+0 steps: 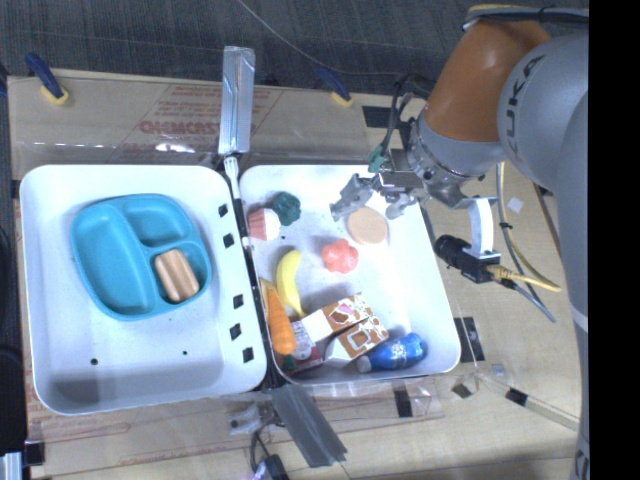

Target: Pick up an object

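My gripper (372, 202) hangs over the back of the right bin (432, 268), open, its two grey fingers spread wide with nothing between them. Just in front of it lies a tan round disc (368, 228) on the bin floor. Other objects in this bin are a red-orange fruit (340, 256), a yellow banana (289, 278), an orange carrot (281, 326), a brown and white carton (347, 328), a blue bottle (396, 351), a dark green piece (286, 206) and a pink and white item (263, 223).
The left bin (120, 368) holds a blue divided plate (120, 248) with a brown sausage-like roll (176, 274) in its right compartment. A metal divider bar (236, 98) stands up between the bins at the back. The grey arm and cables (500, 258) crowd the right bin's right side.
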{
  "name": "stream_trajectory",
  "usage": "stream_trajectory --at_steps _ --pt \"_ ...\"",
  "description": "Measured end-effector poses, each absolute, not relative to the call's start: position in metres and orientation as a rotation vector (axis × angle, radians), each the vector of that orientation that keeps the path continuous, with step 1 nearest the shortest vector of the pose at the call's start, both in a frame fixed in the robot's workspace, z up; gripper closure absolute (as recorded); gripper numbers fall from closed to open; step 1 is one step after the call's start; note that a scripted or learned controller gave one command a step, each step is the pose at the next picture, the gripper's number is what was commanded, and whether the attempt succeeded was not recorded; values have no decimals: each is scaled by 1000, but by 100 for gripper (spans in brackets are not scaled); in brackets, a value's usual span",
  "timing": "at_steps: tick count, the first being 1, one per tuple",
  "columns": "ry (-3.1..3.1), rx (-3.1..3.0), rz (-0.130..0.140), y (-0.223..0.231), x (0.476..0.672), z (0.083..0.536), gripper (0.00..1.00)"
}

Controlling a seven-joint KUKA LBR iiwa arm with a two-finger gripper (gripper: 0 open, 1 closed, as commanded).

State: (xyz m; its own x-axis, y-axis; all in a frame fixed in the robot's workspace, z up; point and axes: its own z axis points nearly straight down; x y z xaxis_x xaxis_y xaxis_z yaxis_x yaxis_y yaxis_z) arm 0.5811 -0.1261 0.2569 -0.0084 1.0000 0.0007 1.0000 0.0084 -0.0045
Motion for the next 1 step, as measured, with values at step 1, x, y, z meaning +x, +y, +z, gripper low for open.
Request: stream_trajectory --at_steps 1 --pt "-2229 -2195 16 -142 586 100 0"
